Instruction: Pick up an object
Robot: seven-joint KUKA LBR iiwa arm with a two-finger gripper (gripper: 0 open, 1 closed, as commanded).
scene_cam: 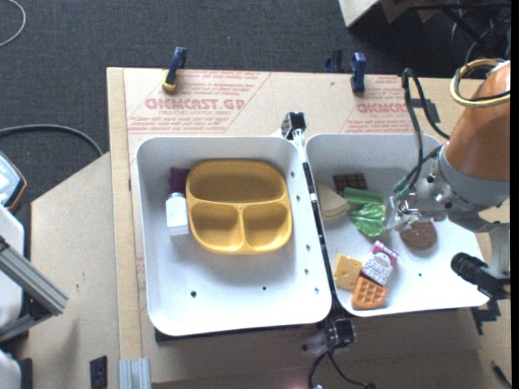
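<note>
The right bin [454, 294] holds several toy foods. A green leafy piece [366, 211] lies by a tan bread slice [331, 203], with a dark chocolate bar [349, 181] behind them. A round brown patty [419, 236] lies further right. Near the front lie a yellow cheese wedge [347, 269], an orange waffle [369, 293] and a small pink-and-white carton [379, 263]. My gripper [401, 211] is low in this bin, between the green piece and the brown patty, close to both. The arm's wrist hides part of the bin's right side.
The left bin [162, 290] carries a yellow divided plate [238, 205], a small white bottle [177, 214] and a dark purple item [178, 177] at the plate's left. A raised rim [312, 209] separates the two bins. Clamps stand at the board's far edge.
</note>
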